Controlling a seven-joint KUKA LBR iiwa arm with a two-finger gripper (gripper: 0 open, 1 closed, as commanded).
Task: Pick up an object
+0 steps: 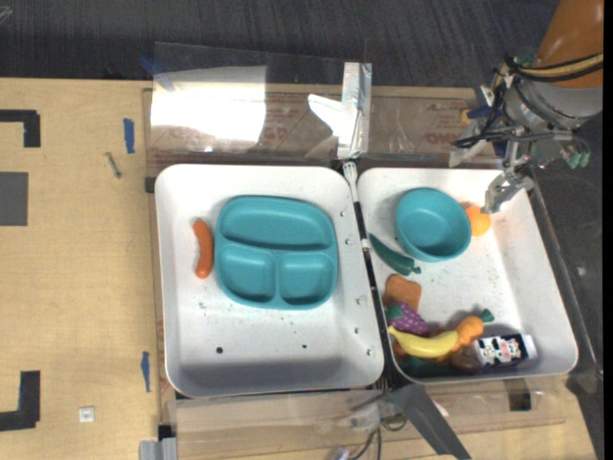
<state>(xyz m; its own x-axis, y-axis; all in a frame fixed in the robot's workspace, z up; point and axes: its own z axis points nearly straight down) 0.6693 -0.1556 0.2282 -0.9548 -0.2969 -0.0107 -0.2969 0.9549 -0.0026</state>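
My gripper (502, 192) hangs over the back right corner of the right bin (536, 266), just above and right of a small orange fruit (477, 221). That fruit rests against a teal bowl (433, 223). Nothing shows in the gripper's hold. Along the bin's front lie a yellow banana (427, 345), purple grapes (406, 317), an orange piece (402, 288), a small orange toy (469, 329) and a black-and-white bottle (501, 349). A dark green strip (388, 252) lies left of the bowl.
The left bin (182, 333) holds a teal divided plate (278, 250) and an orange sausage-shaped toy (203, 248) beside it. A clear plastic wall (249, 113) stands behind the bins. The arm's orange band (575, 17) sits at the top right.
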